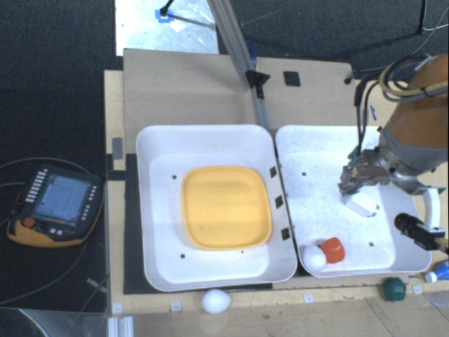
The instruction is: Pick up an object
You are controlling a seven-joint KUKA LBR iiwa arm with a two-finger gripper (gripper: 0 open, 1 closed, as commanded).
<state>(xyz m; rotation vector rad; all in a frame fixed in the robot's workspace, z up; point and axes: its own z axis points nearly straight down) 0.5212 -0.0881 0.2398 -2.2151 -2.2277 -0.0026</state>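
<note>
Orange object point(333, 250) — beside white ball point(313, 258), right bin point(309, 153).

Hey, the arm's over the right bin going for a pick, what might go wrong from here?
1. The gripper hovers by a small white block that barely stands out against the right bin; a descent could miss it or nudge it away.
2. The orange object and white ball sit touching at the bin's near rim; reaching for one may knock the other, and the ball looks likely to roll.
</note>
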